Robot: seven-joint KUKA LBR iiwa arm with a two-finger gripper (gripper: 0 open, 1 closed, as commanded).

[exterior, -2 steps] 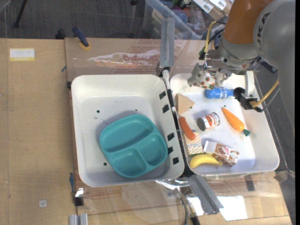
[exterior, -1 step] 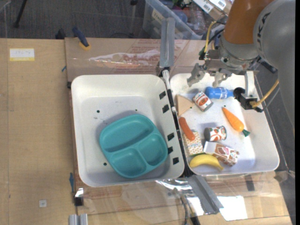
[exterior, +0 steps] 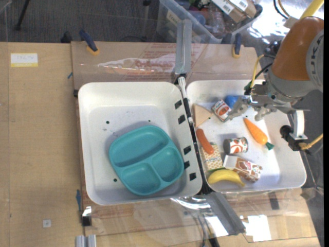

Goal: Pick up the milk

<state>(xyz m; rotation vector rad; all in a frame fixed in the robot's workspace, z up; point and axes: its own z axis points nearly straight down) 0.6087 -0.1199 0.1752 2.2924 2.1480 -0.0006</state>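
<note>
We see two shallow white bins side by side. The left bin (exterior: pixel 92 112) holds a teal divided plate (exterior: pixel 146 160) with three compartments, lying toward its near right corner.

The right bin (exterior: pixel 293 176) holds the toy groceries. The milk carton (exterior: pixel 221 109), small with a red and white label, lies tipped on its side in the far left part of this bin, just right of a tan wedge that looks like a cheese slice (exterior: pixel 202 116). A blue object (exterior: pixel 234 101) sits just beside the carton on its right. Nearer the middle lie a carrot (exterior: pixel 255 131), a red and white can (exterior: pixel 236 146) and, by the divider, an orange sausage-like piece (exterior: pixel 204 140) over a waffle-patterned cracker (exterior: pixel 214 159). Toward the near edge rest a banana (exterior: pixel 225 176) and a small printed box (exterior: pixel 243 168).

The gripper (exterior: pixel 254 108) hangs over the far middle of the right bin, just right of the blue object and above the carrot's top end; we cannot tell how it is set, and nothing shows in it. The blue object stands between gripper and carton.

Beyond the bins sits a clear tub of clutter (exterior: pixel 216 6).
</note>
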